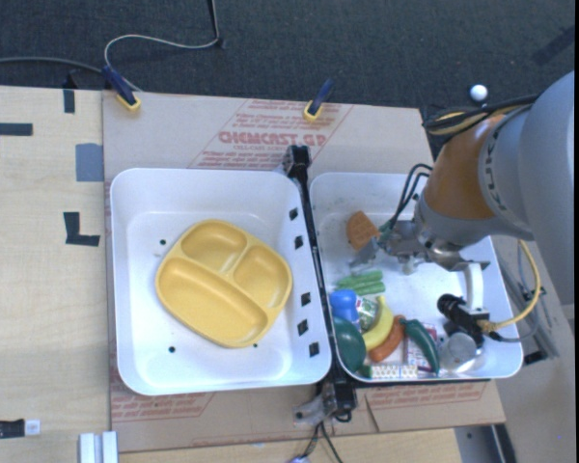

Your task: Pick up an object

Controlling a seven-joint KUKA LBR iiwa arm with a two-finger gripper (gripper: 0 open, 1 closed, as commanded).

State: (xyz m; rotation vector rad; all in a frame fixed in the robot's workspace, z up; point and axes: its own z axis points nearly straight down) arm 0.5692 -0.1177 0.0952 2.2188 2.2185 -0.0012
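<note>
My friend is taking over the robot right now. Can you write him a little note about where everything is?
Pincer: low in the right bin, beside the brown piece; nothing seen held.
Toy food pile at that bin's near edge: green piece, blue piece, banana.
Left bin: yellow divided plate.
Done: arm reached in.
Left: grab and lift one object.

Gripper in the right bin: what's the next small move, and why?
Probably a short shift toward the brown piece, then straight down. The gripper hangs over bare bin floor with nothing visibly in it, and that piece lies alone just to its left in the camera view. The rest of the toys, like the banana, sit crowded at the near end of the right bin.
</note>
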